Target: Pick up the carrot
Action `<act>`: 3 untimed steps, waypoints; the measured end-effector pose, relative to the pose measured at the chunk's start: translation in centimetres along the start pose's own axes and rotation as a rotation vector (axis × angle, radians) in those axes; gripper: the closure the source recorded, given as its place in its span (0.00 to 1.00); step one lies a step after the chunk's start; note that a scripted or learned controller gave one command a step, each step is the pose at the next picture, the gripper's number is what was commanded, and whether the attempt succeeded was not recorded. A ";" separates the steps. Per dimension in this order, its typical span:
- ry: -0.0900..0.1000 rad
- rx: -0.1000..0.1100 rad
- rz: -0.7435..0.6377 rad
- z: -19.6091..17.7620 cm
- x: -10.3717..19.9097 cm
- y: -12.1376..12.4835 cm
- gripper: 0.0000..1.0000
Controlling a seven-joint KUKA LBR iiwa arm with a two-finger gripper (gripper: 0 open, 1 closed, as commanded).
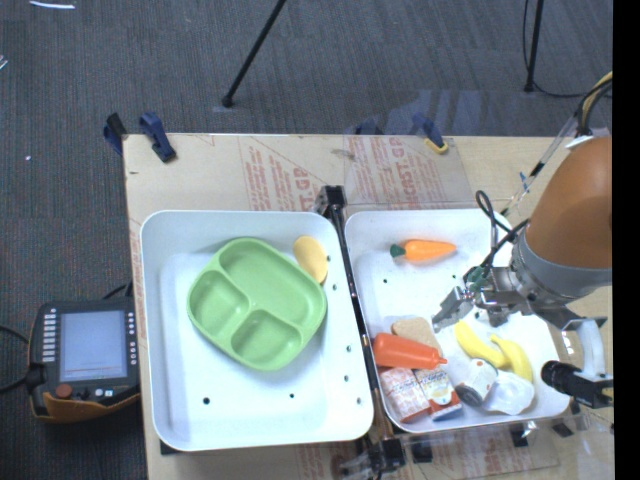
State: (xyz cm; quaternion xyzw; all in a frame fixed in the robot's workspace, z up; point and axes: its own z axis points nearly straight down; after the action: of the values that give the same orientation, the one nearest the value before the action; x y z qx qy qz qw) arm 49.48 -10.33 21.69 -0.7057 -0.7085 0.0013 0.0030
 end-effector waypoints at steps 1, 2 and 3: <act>-0.002 -0.001 -0.059 9.5 -7.1 4.6 0.00; -0.001 -0.005 0.012 10.4 -8.8 12.5 0.00; -0.003 0.001 0.252 13.0 -1.4 14.9 0.00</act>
State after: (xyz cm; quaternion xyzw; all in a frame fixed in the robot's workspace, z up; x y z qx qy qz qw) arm 64.29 -11.60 8.63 -0.7892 -0.6141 0.0028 0.0020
